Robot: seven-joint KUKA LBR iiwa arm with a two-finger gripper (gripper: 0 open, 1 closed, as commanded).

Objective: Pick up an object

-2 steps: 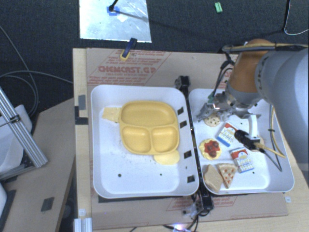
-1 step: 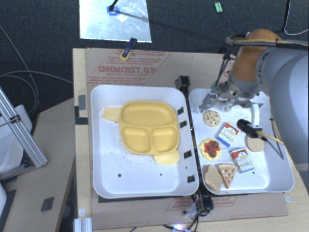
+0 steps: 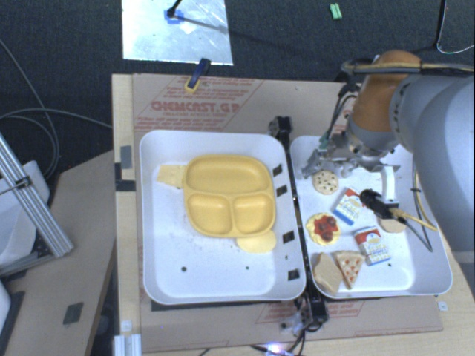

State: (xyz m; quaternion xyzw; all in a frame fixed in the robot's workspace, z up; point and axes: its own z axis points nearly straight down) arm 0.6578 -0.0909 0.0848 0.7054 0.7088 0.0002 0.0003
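Two white bins side by side on worktop. Left bin (image 3: 159,273) holds yellow divided tray (image 3: 226,195). Right bin (image 3: 427,273) holds cookie (image 3: 324,182), pizza slice (image 3: 349,267), small cartons (image 3: 347,206), round red-topped piece (image 3: 323,228). Grey arm (image 3: 438,132) with orange band reaches in from right; gripper (image 3: 326,162) low over bin's far left corner, just above cookie. Jaws' state: cannot tell.

2 white bins (image 3: 159,273); 1 yellow divided tray (image 3: 226,195); 1 cookie (image 3: 325,182); 2 small cartons (image 3: 347,207); 1 pizza slice (image 3: 349,266); 1 round mini pizza (image 3: 323,228).
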